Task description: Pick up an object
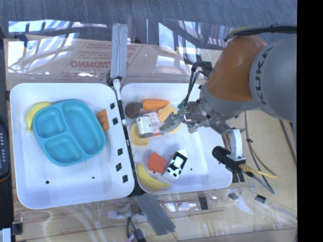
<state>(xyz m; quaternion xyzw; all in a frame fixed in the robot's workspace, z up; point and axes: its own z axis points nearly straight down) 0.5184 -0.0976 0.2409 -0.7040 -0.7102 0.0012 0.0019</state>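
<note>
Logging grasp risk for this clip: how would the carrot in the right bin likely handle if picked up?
The carrot looks like smooth plastic, so probably stiff and light. Its rounded, tapered body may roll or slip from the claw. It lies close among other toys, so neighbours could get nudged.

Blue tray (pixel 70 130), orange carrot (pixel 155 105), black-and-white, perhaps cow-patterned, block (pixel 175 165).

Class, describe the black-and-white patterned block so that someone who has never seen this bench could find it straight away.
Start at the right bin, the one the arm reaches into. Look toward its near edge, where a red block and a banana lie. The black-and-white block sits just right of the red one, and it alone bears a bold dark pattern on white.
</note>
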